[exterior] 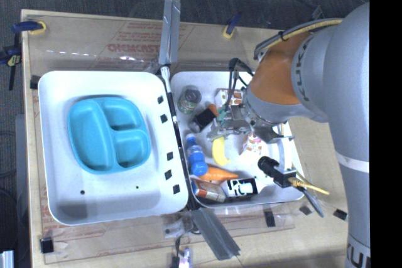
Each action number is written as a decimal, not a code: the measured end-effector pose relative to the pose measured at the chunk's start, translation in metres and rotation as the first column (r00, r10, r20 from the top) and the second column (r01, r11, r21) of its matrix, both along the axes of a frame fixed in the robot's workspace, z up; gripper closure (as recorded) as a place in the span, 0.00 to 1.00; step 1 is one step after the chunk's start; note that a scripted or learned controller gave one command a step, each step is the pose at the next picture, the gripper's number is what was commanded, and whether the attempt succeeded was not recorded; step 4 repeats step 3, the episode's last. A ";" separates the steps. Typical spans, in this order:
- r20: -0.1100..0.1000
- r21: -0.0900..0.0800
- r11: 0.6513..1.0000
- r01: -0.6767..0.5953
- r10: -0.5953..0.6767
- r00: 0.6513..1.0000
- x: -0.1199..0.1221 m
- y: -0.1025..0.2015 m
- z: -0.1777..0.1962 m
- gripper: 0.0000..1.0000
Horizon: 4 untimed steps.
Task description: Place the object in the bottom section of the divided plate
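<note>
Poised low over the middle of the bin (pixel 207 81) on the view's right, the tool (pixel 230 128) hangs from the grey arm (pixel 314 85), whose orange band (pixel 279 75) sits just above it. Seen from this slant the wrist covers much of it, so I cannot tell whether the tool is clenched or released, nor whether anything is in its grasp.

Just below the tool in the view lies a yellow banana (pixel 218 151), very near it; whether they touch is unclear. Up and to the left of the tool is a small black block (pixel 204 118), and beyond that a round tin (pixel 190 98) near the bin's upper left corner. A blue bottle (pixel 196 159) lies along the bin's left wall, beside the banana. Under it rests what looks like an orange carrot (pixel 221 174), and next to the carrot a black-and-white bottle (pixel 242 186) lies on its side near the lower wall.

Well apart from all this, the blue divided plate (pixel 110 134) lies flat in the other white bin (pixel 94 198), on the view's left, with one long section on its left side and two smaller ones on its right. Both bins rest side by side on the desk (pixel 94 41).
</note>
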<state>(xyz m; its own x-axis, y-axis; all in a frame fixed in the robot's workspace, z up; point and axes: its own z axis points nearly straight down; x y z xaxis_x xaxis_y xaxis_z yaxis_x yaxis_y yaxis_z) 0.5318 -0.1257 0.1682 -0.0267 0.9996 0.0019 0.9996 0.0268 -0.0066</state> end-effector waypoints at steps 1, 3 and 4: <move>0.004 -0.001 0.921 -0.389 0.389 0.921 0.046 0.080 0.021 1.00; 0.006 -0.002 0.834 -0.552 0.552 0.834 0.106 0.158 0.021 1.00; 0.006 -0.002 0.834 -0.552 0.552 0.834 0.106 0.158 0.021 1.00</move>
